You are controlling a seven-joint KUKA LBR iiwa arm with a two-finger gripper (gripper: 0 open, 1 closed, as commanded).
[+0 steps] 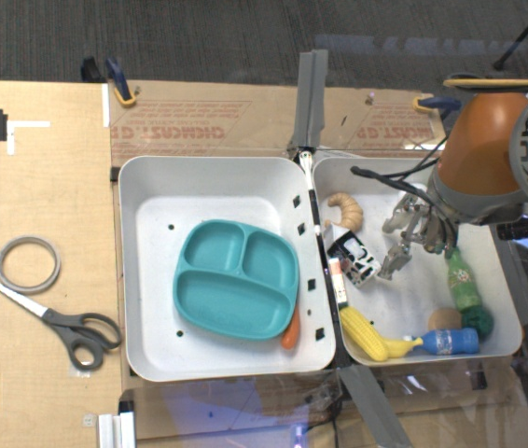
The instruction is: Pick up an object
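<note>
On the worktop (49, 157), far left, lie a tape roll (28, 263) and scissors (68, 325) — flat, thin, out of play. The left bin (143, 194) carries a teal tray (236, 281), smooth moulded plastic with three hollows, and a small orange carrot (290, 331) tucked against its lower right edge.

The right bin (502, 278) is where the pick is, to my eye. A tan, curled croissant (346, 209) sits near the divider; just below it a black-and-white block (354, 257), boxy and hard; lower, a yellow banana (368, 337), waxy and curved. The gripper (404, 246) hangs over bare bin floor between block and green bottle (463, 283), jaws slightly apart with nothing between them. A blue bottle (451, 342) lies at the bottom.

Best bet: shift toward the block — flat faces suit the jaws — centre over it, then descend straight. The rounded, slick bottles would likely roll.
</note>
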